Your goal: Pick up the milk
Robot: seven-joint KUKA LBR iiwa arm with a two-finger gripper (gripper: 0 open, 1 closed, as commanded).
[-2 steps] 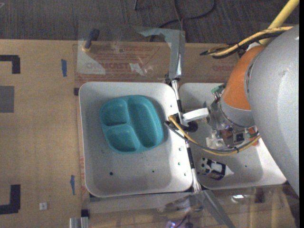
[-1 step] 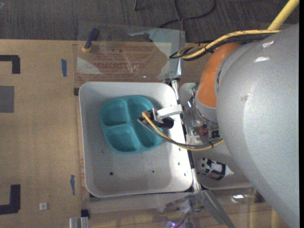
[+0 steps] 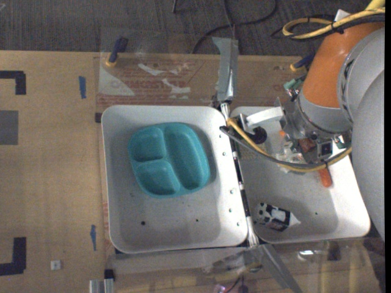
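The milk [image 3: 276, 216] is a small carton with black and white patches, lying on its side near the front left corner of the right bin [image 3: 342, 221]. The grey arm with its orange band hangs over the back half of that bin, and my gripper [image 3: 303, 148] points down under the wrist, up and to the right of the carton and apart from it. Yellow cables and the wrist body cover the gripper's tip.
A teal divided plate [image 3: 169, 159] lies in the left bin [image 3: 183, 231]. A small orange object [image 3: 325, 177] pokes out from under the wrist in the right bin. The metal divider [image 3: 239, 182] runs between the bins. The bench stretches out to the left.
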